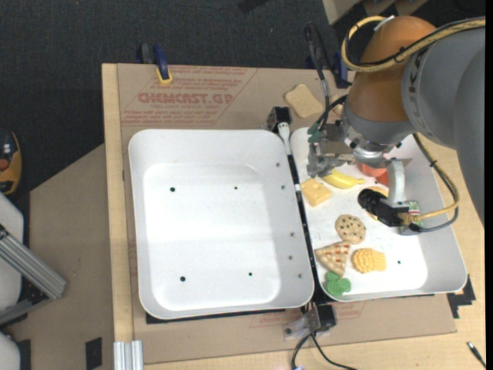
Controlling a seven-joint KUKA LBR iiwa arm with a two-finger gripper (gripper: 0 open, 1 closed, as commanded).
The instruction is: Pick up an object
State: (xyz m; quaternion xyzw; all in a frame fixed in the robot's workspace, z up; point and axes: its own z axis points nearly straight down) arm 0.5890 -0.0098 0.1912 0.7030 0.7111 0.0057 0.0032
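Observation:
My gripper hangs over the upper left part of the right bin, close to the wall shared with the left bin. Just below it lies a pale yellow cheese block, and a yellow banana lies to its lower right. A red piece peeks out from under the wrist. Nothing can be seen held in the gripper.
Lower in the right bin lie a chocolate-chip cookie, a pizza slice, a corn cob and a green piece. A bread slice rests on the cardboard behind the bins. The left bin is white.

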